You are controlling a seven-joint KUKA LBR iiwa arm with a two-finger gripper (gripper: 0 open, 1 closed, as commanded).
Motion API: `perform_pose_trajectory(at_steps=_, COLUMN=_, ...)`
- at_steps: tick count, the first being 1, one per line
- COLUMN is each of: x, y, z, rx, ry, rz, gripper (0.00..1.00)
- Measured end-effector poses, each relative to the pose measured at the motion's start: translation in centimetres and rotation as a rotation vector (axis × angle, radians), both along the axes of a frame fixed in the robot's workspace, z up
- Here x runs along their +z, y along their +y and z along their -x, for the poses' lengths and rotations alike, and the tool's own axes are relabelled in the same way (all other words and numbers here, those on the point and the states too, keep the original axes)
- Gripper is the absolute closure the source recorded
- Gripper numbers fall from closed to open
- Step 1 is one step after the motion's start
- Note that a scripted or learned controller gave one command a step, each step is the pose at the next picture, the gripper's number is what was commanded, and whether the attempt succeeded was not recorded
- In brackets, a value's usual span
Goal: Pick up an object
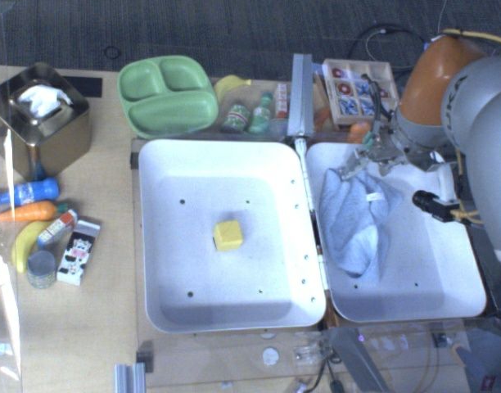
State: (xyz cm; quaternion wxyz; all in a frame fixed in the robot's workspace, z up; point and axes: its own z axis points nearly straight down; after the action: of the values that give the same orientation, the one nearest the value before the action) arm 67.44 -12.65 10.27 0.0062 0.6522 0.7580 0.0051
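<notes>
A small yellow block point(228, 235) lies alone near the middle of the left bin point(177, 301). A crumpled light blue cloth point(357, 219) lies in the left half of the right bin point(447, 293), running from its far edge toward the middle. My gripper point(373, 160) is low over the far left part of the right bin, right at the cloth's upper end. The grey arm with its orange band point(435, 72) comes in from the upper right. Whether the gripper touches the cloth is unclear.
A green divided plate point(169, 94), small bottles point(250, 115) and a picture box point(357, 88) stand behind the bins. On the bench at left are a brown box point(42, 121), a blue tube point(25, 192), a carrot point(29, 212) and a banana point(23, 244).
</notes>
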Motion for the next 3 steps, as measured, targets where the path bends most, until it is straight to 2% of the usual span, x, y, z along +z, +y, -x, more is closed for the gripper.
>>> perform_pose_trajectory(at_steps=1, x=-1.0, y=-1.1, z=0.2, rx=0.039, ry=0.01, rz=-0.004, gripper=0.0)
perform_pose_trajectory(at_steps=2, x=0.2, y=-1.2, z=-0.1, rx=0.043, ry=-0.002, rz=0.003, gripper=1.0)
perform_pose_trajectory(at_steps=3, x=8.5, y=-5.7, z=0.3, rx=0.311, ry=0.004, rz=0.007, gripper=1.0)
